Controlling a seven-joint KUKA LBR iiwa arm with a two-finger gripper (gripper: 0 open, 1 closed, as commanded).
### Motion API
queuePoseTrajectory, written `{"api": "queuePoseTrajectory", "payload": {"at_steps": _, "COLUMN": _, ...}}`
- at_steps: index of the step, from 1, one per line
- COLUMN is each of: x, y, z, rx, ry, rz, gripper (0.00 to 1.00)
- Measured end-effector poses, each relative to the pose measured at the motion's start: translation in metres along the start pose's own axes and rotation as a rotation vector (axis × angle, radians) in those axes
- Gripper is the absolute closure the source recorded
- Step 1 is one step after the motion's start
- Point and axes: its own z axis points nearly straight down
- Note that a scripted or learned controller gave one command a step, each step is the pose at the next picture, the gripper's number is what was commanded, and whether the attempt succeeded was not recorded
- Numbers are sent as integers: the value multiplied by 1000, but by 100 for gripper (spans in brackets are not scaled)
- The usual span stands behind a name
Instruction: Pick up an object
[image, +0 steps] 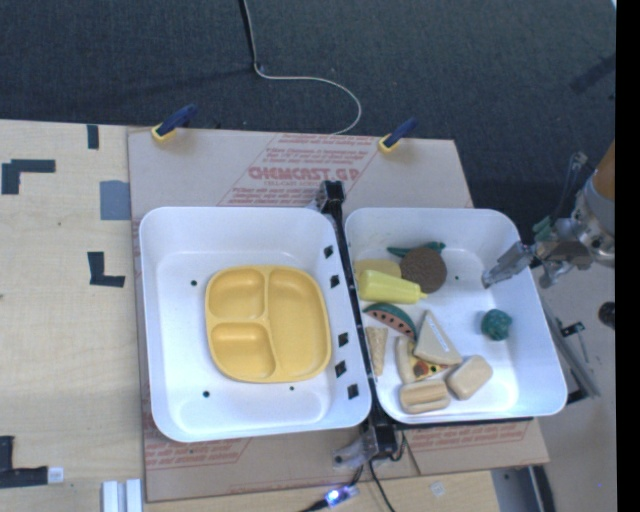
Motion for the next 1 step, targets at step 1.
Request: {"api": "queuePoseTrajectory", "payload": {"at_steps": 1, "x": 0, "y": 2, "z": -6, "rx": -10, "ry": -3, "rz": -3, "gripper": 0}}
